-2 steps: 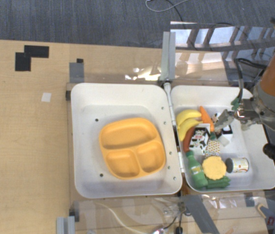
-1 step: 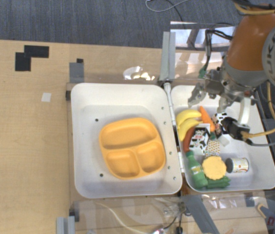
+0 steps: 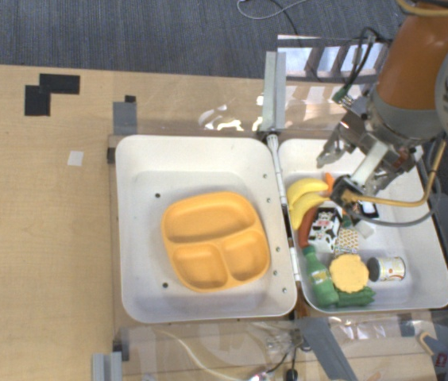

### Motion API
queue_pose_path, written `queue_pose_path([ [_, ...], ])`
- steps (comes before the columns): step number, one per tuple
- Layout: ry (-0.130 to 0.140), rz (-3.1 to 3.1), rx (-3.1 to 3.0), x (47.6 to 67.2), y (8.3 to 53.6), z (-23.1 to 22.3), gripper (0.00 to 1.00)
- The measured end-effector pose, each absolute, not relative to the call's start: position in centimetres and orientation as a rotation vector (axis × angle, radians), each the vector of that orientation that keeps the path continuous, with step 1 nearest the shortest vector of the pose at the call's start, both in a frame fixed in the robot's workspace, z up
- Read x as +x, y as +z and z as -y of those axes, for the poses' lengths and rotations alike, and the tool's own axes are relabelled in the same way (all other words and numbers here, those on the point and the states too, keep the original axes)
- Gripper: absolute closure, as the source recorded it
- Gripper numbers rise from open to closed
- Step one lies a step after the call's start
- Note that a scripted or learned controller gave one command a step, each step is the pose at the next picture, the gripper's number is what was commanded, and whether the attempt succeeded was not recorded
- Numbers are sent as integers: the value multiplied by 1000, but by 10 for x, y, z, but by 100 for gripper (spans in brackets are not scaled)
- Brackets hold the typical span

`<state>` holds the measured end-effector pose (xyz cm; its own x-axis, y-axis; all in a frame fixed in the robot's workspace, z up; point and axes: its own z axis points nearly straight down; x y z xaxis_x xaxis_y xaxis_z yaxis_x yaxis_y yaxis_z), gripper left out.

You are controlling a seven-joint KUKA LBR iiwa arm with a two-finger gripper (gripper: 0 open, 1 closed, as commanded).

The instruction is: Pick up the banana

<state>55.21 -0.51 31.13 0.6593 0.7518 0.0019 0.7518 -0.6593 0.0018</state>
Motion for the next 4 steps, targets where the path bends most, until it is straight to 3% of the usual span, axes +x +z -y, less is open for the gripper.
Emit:
queue_pose_path([
  [1,-3,-761,3049,559,235,0,0],
  [2,1,-915,3007,531,203,16,0],
  [3,1,-876,3017,617,184,19,0],
  [4,7,-394,3118,642,264,-37,0],
])
